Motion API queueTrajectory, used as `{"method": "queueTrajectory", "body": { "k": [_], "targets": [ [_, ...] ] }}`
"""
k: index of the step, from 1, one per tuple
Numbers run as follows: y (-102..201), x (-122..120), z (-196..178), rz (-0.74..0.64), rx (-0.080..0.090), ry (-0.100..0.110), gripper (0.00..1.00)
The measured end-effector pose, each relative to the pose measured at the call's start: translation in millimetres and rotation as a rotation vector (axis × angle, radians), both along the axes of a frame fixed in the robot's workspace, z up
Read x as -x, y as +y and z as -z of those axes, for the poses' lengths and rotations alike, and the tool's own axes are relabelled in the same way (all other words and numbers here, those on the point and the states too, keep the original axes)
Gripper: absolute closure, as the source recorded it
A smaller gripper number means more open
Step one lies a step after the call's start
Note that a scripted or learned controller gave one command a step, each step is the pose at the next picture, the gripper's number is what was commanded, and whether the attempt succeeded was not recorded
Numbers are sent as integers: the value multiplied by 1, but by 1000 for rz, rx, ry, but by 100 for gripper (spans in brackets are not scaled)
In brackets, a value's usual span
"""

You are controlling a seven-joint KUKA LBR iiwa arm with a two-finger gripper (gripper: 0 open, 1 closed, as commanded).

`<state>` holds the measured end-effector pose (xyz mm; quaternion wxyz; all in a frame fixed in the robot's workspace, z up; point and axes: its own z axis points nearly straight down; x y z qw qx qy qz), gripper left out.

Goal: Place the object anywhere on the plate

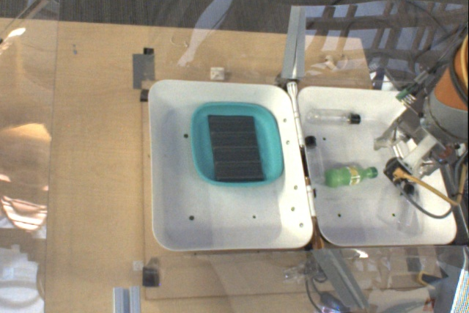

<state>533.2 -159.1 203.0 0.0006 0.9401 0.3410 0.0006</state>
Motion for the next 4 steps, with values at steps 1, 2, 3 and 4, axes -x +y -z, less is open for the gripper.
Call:
{"method": "queueTrajectory", "body": {
  "k": [1, 2, 3, 4],
  "targets": [
    [0, 0, 0, 0, 0, 0, 0],
    [0, 0, 0, 0, 0, 0, 0],
    [2, -2, -10, -9, 0, -2, 100],
    [2, -2, -10, -9, 1, -2, 0]
  ]
}}
